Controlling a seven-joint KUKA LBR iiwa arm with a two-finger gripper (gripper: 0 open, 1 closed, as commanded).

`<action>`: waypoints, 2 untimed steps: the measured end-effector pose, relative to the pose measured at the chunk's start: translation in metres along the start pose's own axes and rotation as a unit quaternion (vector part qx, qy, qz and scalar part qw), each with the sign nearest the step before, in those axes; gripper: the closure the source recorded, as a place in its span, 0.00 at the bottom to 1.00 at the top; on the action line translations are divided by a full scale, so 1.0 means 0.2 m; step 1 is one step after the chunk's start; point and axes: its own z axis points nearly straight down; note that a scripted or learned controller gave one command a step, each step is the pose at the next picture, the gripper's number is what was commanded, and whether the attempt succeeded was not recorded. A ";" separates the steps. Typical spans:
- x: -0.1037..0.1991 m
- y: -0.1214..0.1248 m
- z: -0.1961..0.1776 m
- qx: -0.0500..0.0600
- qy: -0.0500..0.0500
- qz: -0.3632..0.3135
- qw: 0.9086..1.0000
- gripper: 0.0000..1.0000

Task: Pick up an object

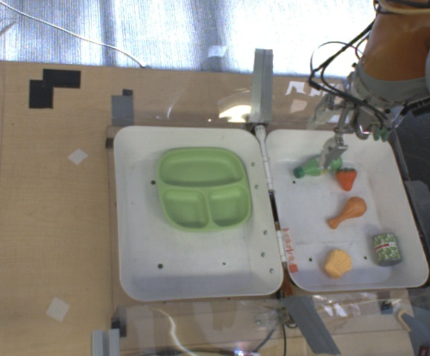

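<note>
Nearest, a yellow ridged toy [337,262] and a green-and-white can [385,248] lie in the right white bin [415,265]. Farther back, the hand [332,156] hangs over a green toy vegetable [308,170] beside a red strawberry [346,178]; I cannot tell its opening.

From my seat, the arm [411,39] runs off the top and right edges, so I see little above its orange band. The gripper [333,156] covers part of the green object [306,170] beneath it. The label on the small can [385,248] is too small to read.
</note>
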 end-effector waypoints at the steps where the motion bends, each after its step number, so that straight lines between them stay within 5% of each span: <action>1: -0.04 -0.20 0.63 0.001 0.000 -0.040 0.999 0.00; 2: -0.06 -0.19 0.56 0.002 -0.006 -0.042 0.999 1.00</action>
